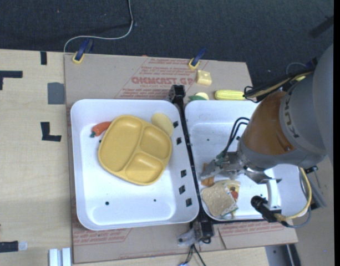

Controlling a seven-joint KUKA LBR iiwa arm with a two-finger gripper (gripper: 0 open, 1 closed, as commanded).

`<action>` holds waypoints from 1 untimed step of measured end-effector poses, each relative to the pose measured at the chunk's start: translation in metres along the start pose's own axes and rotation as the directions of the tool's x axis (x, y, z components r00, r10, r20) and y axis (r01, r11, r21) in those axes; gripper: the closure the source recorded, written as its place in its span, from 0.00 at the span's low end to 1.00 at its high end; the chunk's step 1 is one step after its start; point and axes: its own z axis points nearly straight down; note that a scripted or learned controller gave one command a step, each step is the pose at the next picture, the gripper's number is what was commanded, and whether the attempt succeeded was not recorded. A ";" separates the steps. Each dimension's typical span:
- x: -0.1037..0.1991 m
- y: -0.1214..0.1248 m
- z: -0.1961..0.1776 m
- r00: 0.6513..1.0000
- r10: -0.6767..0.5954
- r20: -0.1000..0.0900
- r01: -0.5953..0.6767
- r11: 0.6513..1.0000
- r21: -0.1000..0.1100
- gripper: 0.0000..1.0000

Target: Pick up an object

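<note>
Lying at the near edge of the right bin (280, 212), a flat tan sandwich (218, 199) with a rough edge and a small red and orange spot on its right side is the closest thing to the hand (218, 168). The hand hangs just above and behind it, low in that bin; whether it is apart or together I cannot tell, since the arm (275, 132) covers most of it. A small orange bit (207, 180), perhaps a scrap of food, lies just left of the hand.

The left bin (86, 165) holds one yellow divided tray (135, 148), tilted, with a pale yellow lump (162, 122) at its far right corner and a red and orange carrot (101, 128) half under its left rim.

Behind the bins, on the cardboard sheet (153, 79) over the worktop (25, 148), lie one corn cob (229, 95), one yellow block (203, 77) and one green and white piece (199, 97). Two clamps (80, 52) pin the cardboard.
</note>
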 end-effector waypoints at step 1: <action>0.000 0.020 0.001 1.000 -0.001 -0.004 0.001 1.000 0.009 0.00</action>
